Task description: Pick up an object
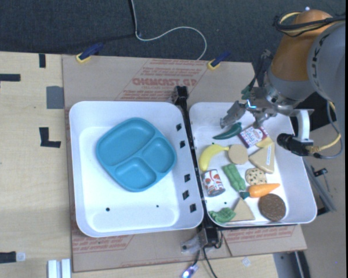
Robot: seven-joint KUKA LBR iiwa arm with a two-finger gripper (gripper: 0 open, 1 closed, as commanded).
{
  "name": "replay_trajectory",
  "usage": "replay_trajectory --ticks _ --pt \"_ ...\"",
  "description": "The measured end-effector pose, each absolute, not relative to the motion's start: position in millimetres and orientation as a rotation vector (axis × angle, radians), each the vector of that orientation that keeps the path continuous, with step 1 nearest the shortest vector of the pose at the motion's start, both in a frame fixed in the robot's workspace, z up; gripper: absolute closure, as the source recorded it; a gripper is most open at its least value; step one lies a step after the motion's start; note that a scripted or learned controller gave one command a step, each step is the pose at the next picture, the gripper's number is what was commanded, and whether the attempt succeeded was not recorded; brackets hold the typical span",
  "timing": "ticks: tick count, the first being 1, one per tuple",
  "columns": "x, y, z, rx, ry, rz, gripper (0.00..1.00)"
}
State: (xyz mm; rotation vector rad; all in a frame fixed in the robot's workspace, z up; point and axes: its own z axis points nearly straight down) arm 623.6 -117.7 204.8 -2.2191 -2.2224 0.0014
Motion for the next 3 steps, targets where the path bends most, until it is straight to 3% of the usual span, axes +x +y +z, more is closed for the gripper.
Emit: replay_trajectory --ticks 1,2,3 --pt "623.8 -116.9 214.8 -2.217 -2.224 0.001 1.00" --pt "669.4 -46.8 181.9 -2.210 -2.229 -0.001 1.00" --pt "625.3 -3.9 286.7 -2.216 -2.230 -0.008 1.00"
